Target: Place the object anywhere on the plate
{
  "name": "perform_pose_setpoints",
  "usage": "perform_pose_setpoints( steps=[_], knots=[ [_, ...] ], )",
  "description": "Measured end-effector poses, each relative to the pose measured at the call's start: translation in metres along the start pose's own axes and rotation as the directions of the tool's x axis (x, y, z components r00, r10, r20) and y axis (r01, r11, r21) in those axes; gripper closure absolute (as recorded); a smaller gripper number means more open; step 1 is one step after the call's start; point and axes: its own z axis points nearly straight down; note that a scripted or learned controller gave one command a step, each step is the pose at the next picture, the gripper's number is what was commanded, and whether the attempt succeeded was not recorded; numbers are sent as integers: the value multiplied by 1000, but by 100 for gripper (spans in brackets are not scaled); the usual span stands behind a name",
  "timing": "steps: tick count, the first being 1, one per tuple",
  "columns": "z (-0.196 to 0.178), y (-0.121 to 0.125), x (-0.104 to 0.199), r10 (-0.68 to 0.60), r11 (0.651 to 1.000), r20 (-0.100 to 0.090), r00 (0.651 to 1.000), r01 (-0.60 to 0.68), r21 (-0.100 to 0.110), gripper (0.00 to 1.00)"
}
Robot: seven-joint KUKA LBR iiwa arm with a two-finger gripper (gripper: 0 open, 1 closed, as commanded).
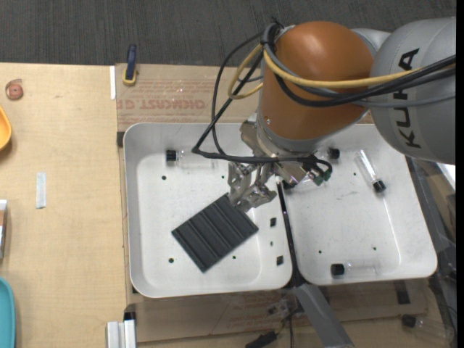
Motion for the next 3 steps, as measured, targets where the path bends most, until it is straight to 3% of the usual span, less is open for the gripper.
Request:
perform_pose_setpoints(
  steps=[1,2,3],
  knots=[
    [0,0,0,1,1000,0,1000,-1,0,0],
    [-58,-29,-66,383,924,4,924,-383,1,0],
    [-67,-31,-67,386,923,9,923,-386,1,100]
  ],
)
